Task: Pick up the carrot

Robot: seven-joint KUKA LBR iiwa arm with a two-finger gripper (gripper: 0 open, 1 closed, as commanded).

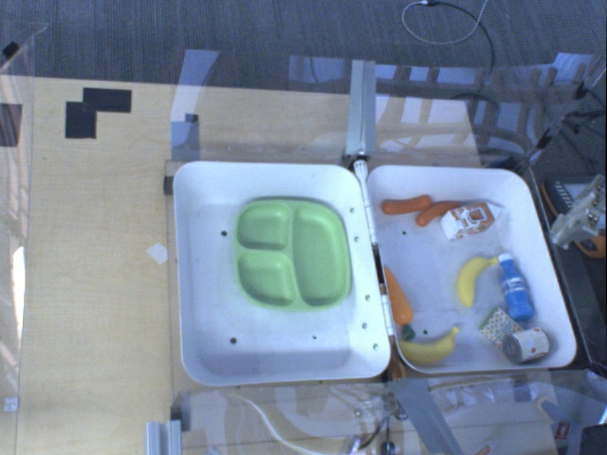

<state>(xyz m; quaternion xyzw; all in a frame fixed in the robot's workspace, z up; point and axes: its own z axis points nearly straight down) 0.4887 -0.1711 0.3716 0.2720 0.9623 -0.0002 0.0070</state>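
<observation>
Against the left wall of the right bin we see the carrot lying loose; our gripper waits outside that bin's right rim, grip unreadable.

Blue-grey carpet floor, white cable looped on it; pale wood bench, black marker.

This is a robotics lab. A pale plywood bench carries two shallow white plastic bins side by side behind clear acrylic panels, black square markers sit near its far left corner, and a loose cable lies on grey carpet.
</observation>
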